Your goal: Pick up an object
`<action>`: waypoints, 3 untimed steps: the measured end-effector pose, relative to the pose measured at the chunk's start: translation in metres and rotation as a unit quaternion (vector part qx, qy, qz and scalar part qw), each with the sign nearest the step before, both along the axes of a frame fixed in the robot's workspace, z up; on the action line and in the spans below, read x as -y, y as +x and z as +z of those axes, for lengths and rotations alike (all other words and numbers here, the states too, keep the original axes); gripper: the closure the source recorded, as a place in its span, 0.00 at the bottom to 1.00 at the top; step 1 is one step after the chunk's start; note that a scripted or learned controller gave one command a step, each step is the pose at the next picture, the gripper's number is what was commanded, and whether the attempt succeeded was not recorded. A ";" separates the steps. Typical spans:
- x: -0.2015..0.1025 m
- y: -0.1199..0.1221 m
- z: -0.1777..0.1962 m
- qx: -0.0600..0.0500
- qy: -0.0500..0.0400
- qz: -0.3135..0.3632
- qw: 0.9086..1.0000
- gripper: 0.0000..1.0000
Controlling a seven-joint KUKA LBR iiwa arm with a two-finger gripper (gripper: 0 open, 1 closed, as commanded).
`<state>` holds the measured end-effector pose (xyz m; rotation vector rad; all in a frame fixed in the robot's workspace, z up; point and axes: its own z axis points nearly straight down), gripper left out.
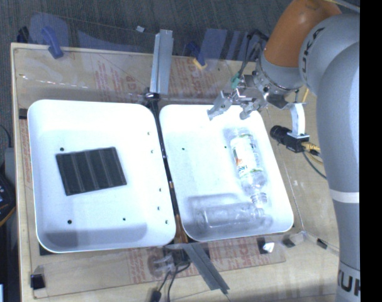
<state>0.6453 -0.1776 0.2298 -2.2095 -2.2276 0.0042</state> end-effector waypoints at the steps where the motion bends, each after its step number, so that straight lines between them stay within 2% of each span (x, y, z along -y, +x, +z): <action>1: 0.026 -0.005 -0.122 0.000 0.004 -0.034 0.999 0.00; 2: 0.025 -0.049 -0.020 0.002 0.000 -0.024 1.000 0.00; 3: 0.028 -0.062 -0.008 0.000 0.000 0.024 1.000 0.00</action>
